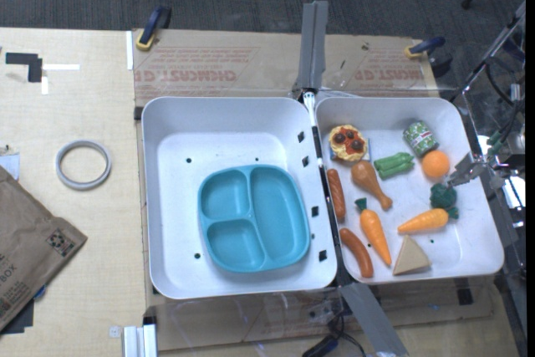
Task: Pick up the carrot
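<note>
Carrot [375,235] lying in right bin [468,263], just right of sausage [357,252], left of cheese wedge [411,257]; second carrot [424,221] beyond wedge, beside broccoli [444,197]. Gripper [465,172] at bin's right edge near broccoli; finger state cannot be determined.

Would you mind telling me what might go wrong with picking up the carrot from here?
Two carrots lie in the right bin: one mid-bin, another by the broccoli, so the target may be mixed up. The mid-bin carrot sits close between the chicken drumstick and the sausage, which the gripper could nudge.
</note>
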`<state>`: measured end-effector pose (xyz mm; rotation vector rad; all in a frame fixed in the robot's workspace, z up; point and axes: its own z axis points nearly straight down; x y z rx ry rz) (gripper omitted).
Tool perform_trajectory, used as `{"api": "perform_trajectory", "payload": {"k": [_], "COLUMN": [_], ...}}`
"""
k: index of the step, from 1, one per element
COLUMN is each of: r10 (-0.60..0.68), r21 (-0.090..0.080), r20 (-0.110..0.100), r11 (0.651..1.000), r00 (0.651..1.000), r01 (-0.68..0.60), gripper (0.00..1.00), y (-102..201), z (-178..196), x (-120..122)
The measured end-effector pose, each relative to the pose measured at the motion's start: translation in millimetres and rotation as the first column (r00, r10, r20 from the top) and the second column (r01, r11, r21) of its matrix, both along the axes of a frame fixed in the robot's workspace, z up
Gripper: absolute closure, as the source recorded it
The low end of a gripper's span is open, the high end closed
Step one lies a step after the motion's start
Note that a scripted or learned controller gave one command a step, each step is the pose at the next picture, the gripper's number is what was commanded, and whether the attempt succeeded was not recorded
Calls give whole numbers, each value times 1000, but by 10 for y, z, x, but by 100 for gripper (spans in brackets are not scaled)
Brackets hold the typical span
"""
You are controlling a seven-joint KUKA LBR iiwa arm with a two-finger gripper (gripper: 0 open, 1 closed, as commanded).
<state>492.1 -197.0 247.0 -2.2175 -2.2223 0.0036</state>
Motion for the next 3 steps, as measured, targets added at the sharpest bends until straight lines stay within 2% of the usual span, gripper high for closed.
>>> {"api": "perform_trajectory", "payload": {"k": [1, 2, 3], "r10": [144, 140, 206], "r21": [0, 0, -1], "r20": [2, 2, 2], "r11": [990, 990, 979], "r00": [990, 990, 979], "r01": [-144, -140, -206], "gripper": [0, 100, 100], "y": [269, 261, 701], "z": [-1558, -1474, -390], "x": [15, 13, 487]}}
